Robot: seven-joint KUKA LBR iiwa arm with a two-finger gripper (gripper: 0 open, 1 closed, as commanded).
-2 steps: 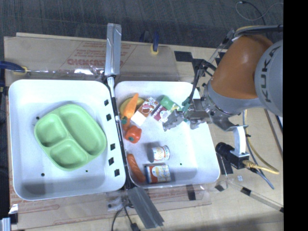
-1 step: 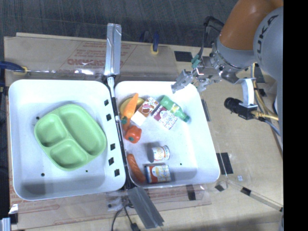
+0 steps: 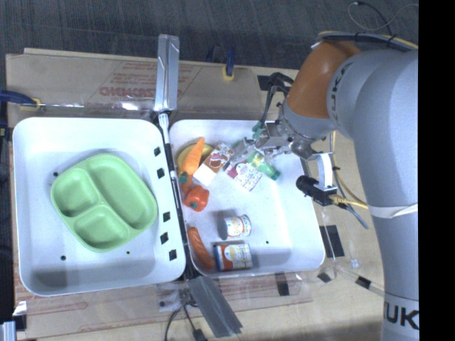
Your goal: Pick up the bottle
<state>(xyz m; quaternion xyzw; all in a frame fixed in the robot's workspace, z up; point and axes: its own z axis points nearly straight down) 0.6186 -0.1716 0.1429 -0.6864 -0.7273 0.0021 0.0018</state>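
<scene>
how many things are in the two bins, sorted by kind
Green divided tray: 1
Cans: 2
Toy produce, banana, orange pepper, carrot-like piece: 3
Small printed packs near the gripper: 2, others too jumbled to count
Total: 8 clearly countable

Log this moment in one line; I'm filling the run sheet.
pincer over right bin | bottle lying beneath | green tray in left bin
</scene>
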